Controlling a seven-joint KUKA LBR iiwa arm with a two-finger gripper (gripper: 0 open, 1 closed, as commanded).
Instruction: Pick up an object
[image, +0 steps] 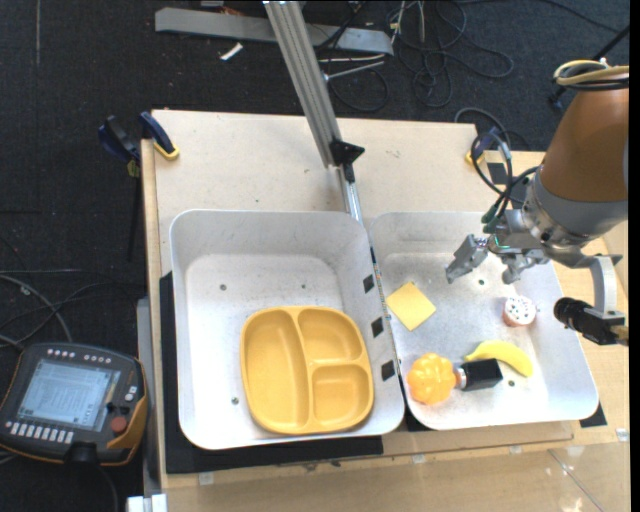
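Observation:
My gripper (490, 266) hangs over the back of the right bin (560, 400), and its two fingers stand apart with nothing between them. A small white and red cylinder (517, 312) lies just in front of it, slightly to the right. A flat yellow square (411, 305) rests near the bin's left wall. Toward the front lie an orange round fruit (430, 378), a black block (481, 375) touching it, and a yellow banana (500, 356) beside the block.
The left bin (200, 300) holds a yellow divided plate (305, 370). A slanted metal pole (315, 90) rises from between the bins at the back. Clamps (150, 130) sit on the bench corners. A teach pendant (65, 400) lies off the bench at lower left.

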